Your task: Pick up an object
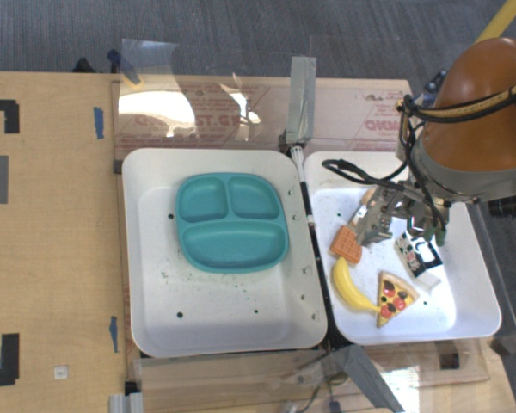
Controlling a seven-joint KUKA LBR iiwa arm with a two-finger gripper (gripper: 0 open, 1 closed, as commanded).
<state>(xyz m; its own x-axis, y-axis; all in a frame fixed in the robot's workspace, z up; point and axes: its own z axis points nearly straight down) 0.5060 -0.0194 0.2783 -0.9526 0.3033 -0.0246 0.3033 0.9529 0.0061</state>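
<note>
Gripper is hung low in the right bin, just above the waffle; jaw state cannot be told. Banana and pizza slice lie near. Waffle should be centred before closing.

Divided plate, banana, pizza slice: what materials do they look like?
Divided plate: likely matte moulded plastic, uniform teal, soft rounded ridges. Banana: probably toy plastic, flat even yellow. Pizza slice: toy too, plastic or rubber, with bright painted toppings; cannot tell which.
</note>
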